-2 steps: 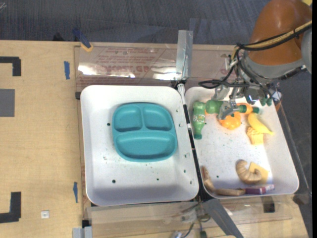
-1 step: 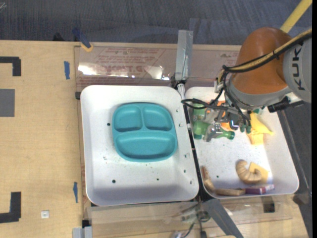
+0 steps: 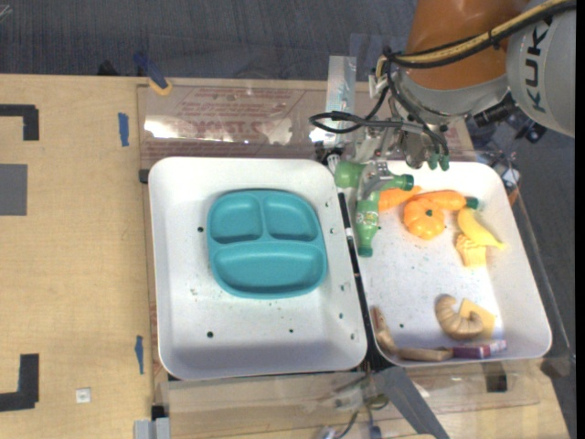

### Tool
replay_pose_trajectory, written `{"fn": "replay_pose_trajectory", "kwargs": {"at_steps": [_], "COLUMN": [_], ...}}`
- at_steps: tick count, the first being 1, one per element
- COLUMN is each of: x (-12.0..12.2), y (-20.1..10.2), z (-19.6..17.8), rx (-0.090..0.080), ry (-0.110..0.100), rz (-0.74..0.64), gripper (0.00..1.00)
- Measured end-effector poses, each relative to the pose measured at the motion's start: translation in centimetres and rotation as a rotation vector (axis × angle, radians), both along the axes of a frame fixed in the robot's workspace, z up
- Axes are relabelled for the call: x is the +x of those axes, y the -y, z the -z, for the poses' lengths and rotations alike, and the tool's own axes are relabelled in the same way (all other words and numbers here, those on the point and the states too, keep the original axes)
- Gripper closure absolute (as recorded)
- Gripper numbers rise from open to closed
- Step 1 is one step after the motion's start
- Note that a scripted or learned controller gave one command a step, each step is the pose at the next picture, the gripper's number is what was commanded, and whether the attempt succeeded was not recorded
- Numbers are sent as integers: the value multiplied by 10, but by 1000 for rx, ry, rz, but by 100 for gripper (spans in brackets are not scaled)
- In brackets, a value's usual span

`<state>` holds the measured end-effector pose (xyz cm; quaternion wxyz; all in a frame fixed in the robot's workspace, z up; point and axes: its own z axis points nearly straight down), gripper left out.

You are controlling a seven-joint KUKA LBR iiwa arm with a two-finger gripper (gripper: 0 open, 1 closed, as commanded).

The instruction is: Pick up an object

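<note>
My gripper (image 3: 373, 179) hangs low over the far left corner of the right bin (image 3: 526, 273), under the grey and orange arm (image 3: 457, 26). Directly beneath and around it lies a green toy (image 3: 366, 227), stretched along the bin's left wall, with a green knob (image 3: 346, 174) at its far end. Whether the gripper touches the green toy I cannot tell. Just to its right sit an orange pumpkin-like toy (image 3: 426, 216) and a yellow toy (image 3: 475, 238).
The left bin (image 3: 174, 245) bears a teal divided plate (image 3: 266, 242). Near the right bin's front edge lie a tan curled toy (image 3: 462, 316), a tan stick (image 3: 402, 347) and a purple pen-like item (image 3: 477, 347). Cables (image 3: 420, 140) dangle near the wrist.
</note>
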<state>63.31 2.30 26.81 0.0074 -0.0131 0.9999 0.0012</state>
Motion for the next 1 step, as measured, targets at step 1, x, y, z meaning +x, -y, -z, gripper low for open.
{"fn": "replay_pose_trajectory", "kwargs": {"at_steps": [1], "x": [1], "y": [0], "z": [-10], "rx": [1], "ry": [6], "rz": [0], "gripper": [100]}}
